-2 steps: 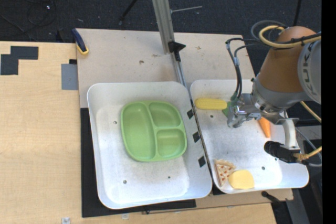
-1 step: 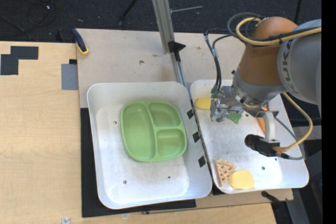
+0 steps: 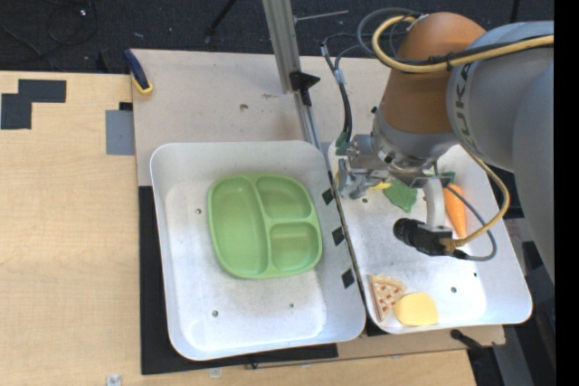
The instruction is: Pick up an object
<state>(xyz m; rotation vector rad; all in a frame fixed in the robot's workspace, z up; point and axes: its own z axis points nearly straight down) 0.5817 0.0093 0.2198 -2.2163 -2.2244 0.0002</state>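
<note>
Camera view, from above, at a slant.

Hand (image 3: 355, 182): hangs low over the near-left edge of the shallow white bin on the view's right (image 3: 507, 307), just beside the seam where the two bins meet. Wrist housing covers much of it from this angle; cannot tell how far open it is. Nothing visible in its grasp.

Small dark green flat scrap (image 3: 399, 195): one. Lies on that bin's floor just beside the hand, partly under the wrist. Contact with the hand cannot be told.

Orange carrot-shaped toy (image 3: 456, 211): one. Lies lengthwise near the bin's far side, well clear of the hand.

Tan lattice-patterned wedge (image 3: 387, 293): one, in the bin's near corner.

Yellow rounded lump (image 3: 416, 309): one, touching or just beside the wedge, nearer the rim.

Shallow white bin on the view's left (image 3: 181, 303): holds one pale green plastic plate with three compartments (image 3: 265, 225), lying flat near the bin's middle, apart from the hand.

Count: two bins, five loose things, four in the right-hand bin, one in the left. Both bins sit on the pale worktop (image 3: 208, 95).
</note>
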